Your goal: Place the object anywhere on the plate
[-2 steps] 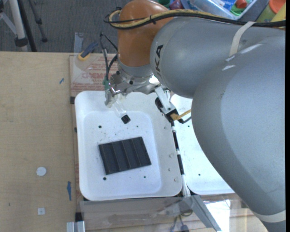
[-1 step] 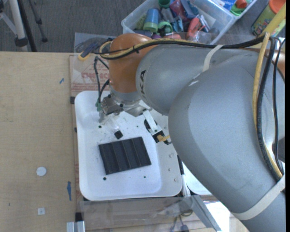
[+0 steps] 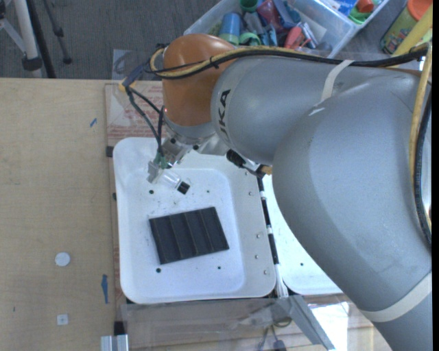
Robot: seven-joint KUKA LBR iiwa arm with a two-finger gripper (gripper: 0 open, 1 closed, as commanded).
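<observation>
Pale wooden bench [image 3: 55, 171] below, a tub of bright clutter [image 3: 295, 20] beyond its far edge, and the action is all in the left bin [image 3: 130, 226], with the right bin [image 3: 302, 274] mostly under the big grey arm [image 3: 309, 137]. The gripper [image 3: 161, 171] is low over the left bin's far-left corner, hanging under the orange band [image 3: 188, 68]. Whether it is open or closed, I cannot tell from this angle, and nothing can be seen in its grasp. Just beside its tip, toward the bin's middle, lies a small black piece [image 3: 182, 186] on the white floor. I take that to be the object. Nearer the front edge sits a dark ribbed slab [image 3: 188, 234], lying flat and slightly skewed. It looks like the best candidate for the plate, though I can't be sure. Here's the worry: the piece is tiny and sits beside the tip, not under it, so a descent from here could miss it or nudge it away toward the side wall. The corner is tight too, so the gripper could scrape the rim. The loose cables [image 3: 140, 103] hang close to the far edge and could snag. And even with a good pick, the slab's ribs may let so small a piece roll off.
</observation>
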